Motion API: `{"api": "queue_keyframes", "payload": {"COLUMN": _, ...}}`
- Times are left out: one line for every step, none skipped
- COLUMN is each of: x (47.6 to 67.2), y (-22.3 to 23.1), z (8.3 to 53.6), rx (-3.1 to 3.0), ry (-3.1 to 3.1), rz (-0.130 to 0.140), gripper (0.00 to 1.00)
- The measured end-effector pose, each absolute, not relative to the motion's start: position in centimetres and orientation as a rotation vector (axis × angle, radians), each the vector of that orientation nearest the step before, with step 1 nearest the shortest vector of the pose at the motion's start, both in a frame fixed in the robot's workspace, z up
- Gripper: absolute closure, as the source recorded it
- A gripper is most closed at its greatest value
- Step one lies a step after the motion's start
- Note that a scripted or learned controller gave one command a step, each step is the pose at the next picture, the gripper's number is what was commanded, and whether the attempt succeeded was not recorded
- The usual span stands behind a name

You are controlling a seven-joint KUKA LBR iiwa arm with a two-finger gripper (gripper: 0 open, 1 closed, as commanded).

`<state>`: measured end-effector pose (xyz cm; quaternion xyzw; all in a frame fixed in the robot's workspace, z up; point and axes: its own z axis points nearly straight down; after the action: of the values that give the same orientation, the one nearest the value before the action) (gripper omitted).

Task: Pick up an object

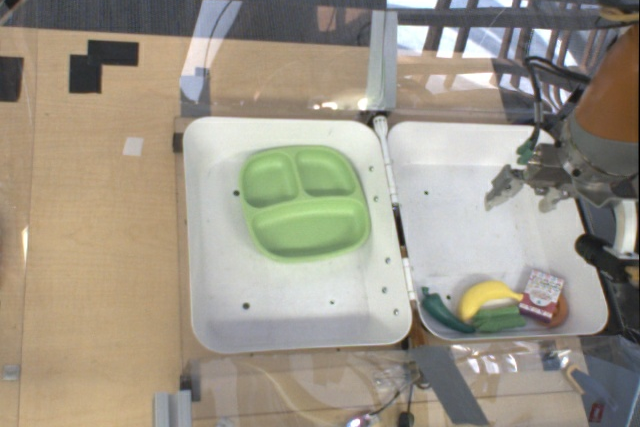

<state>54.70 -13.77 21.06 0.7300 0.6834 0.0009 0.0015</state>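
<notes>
From the camera view above the desk, the grey arm with its orange band (612, 95) reaches in from the right and holds the two-finger gripper (522, 192) over the far-right part of the right shallow white bin (440, 215). Its jaws stand wide apart with nothing between them, one finger pointing left toward the bin's bare middle and the other sitting closer to the right wall.

The things worth picking lie huddled in the near-right corner of that bin: a yellow plastic banana (488, 296), a dark green vegetable-shaped toy (447, 313) just beside and partly under it, and a small red-and-white carton (543, 293) to the right, touching or nearly touching the banana's end. All of them lie nearer to the camera than the jaws and a little to the left of the wrist, so the coming move would likely be a travel toward the near edge, then a descent. The banana's long axis runs roughly left to right, so the jaws would close best across it, near to far.

Room is tight there: the near wall and the right wall hem the cluster in, and the pieces crowd each other. The bin's middle and far half are open.

The left shallow white bin (210, 215) holds a light green divided plastic plate (305, 203), well apart from the arm.
</notes>
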Motion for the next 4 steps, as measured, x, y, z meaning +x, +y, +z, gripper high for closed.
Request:
{"api": "queue_keyframes", "payload": {"x": 50.9, "y": -9.7, "z": 9.3, "rx": 2.060, "ry": 2.355, "rz": 0.014, "gripper": 0.00}}
{"api": "queue_keyframes", "payload": {"x": 51.1, "y": -9.3, "z": 10.3, "rx": 2.055, "ry": 2.363, "rz": 0.025, "gripper": 1.00}}
{"api": "queue_keyframes", "payload": {"x": 49.1, "y": -20.6, "z": 9.9, "rx": 2.003, "ry": 2.416, "rz": 0.002, "gripper": 1.00}}
{"api": "queue_keyframes", "payload": {"x": 48.9, "y": -14.5, "z": 18.8, "rx": 2.210, "ry": 2.229, "rz": 0.003, "gripper": 1.00}}
